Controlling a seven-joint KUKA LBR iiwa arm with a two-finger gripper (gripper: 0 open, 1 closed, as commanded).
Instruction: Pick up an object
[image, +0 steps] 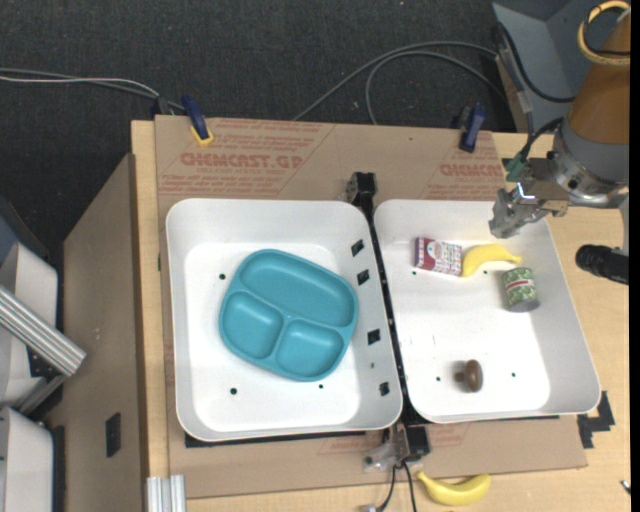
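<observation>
In the right bin lie a small maroon and white carton, a yellow banana next to it, a green can on its side, and a small brown round object near the front. My gripper hangs over the bin's far right corner, just above and behind the banana and the can. I see nothing held in it.
The left bin holds a teal divided plate. A black divider with clips runs between the bins. Another banana lies outside, below the front edge. Blue clamps pin the cardboard at the back.
</observation>
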